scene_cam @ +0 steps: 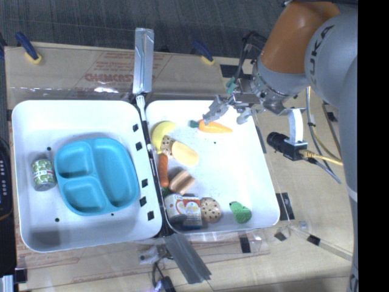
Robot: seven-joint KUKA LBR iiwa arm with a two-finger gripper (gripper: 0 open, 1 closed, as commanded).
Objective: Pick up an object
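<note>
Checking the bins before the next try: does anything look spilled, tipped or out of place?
Nothing looks spilled or broken. The small can lies on its side beside the blue tray in the left bin. The gripper hangs near the toy carrot.

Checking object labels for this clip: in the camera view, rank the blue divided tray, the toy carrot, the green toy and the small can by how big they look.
1. blue divided tray, clearly largest.
2. toy carrot and small can: look alike, not ranked.
3. green toy, slightly smaller, though only narrowly.
</note>
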